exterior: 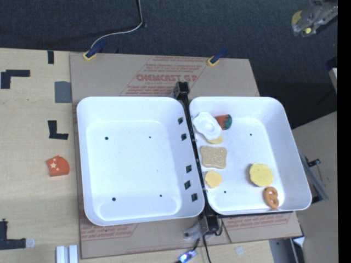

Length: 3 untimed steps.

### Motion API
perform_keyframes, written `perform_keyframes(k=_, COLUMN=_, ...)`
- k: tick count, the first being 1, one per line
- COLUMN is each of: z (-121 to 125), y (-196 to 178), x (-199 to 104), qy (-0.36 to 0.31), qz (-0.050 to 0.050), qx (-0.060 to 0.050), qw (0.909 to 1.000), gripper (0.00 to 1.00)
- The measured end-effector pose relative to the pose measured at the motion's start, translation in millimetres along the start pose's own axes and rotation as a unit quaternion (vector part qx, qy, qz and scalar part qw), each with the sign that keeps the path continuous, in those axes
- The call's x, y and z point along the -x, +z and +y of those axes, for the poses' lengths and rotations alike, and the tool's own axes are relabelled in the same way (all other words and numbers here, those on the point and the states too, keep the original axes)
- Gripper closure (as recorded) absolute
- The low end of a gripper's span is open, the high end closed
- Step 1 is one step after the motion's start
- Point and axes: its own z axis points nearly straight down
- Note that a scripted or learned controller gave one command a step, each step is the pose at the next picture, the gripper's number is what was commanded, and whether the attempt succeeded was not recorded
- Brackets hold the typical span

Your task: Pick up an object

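Gripper (313,19) was parked far above-right of the right bin (285,147), jaw state indeterminate, leaving its toast (213,156) and neighbouring foods unobstructed for picking.

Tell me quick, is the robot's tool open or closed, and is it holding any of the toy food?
Tool: up at the top right, away from both bins; cannot be told whether open or closed, and nothing is seen held in it.

The table (33,141) is pale wood, marked with black and grey tape pieces at the frame's left. A brown cardboard sheet (164,75) lies at its centre — two white bins sit on it, the left bin (131,158) touching the right bin (274,147). An orange piece (58,166) lies on the wood, left of the bins.
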Motion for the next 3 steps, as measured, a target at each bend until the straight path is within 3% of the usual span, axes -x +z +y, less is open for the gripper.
perform_keyframes(k=1, z=-22.8, y=-30.3, x=-47.3, qy=0.000, qz=0.002, qx=-0.006, qw=1.0000, gripper=1.00)
perform_keyframes(k=3, z=-106.6, y=-29.4, x=-116.7, qy=0.001, qz=0.002, qx=-0.009, qw=1.0000, gripper=1.00)
